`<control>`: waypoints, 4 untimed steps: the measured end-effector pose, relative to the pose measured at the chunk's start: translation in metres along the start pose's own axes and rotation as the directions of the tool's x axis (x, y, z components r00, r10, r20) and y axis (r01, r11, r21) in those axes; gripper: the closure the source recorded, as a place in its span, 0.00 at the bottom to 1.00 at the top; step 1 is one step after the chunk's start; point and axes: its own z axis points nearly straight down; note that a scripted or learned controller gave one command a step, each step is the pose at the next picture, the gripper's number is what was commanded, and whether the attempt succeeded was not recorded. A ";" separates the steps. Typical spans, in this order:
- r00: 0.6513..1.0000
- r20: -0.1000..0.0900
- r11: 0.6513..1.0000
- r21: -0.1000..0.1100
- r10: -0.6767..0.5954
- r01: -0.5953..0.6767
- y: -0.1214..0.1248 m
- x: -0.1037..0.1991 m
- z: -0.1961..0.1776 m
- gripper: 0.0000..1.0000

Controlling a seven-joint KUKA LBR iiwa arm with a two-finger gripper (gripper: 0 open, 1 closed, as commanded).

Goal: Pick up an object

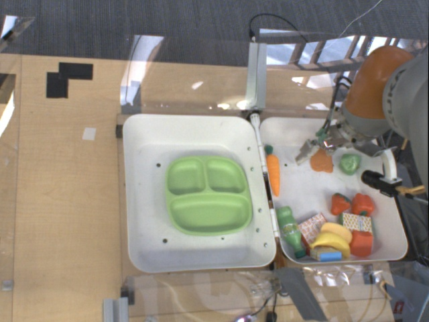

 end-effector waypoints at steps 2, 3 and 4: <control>0.961 0.000 0.961 0.002 0.276 -0.276 0.019 -0.039 0.010 0.00; 0.964 0.002 0.964 -0.006 0.267 -0.267 0.023 -0.038 -0.002 1.00; 0.965 -0.001 0.965 0.000 0.261 -0.261 0.041 0.037 -0.092 1.00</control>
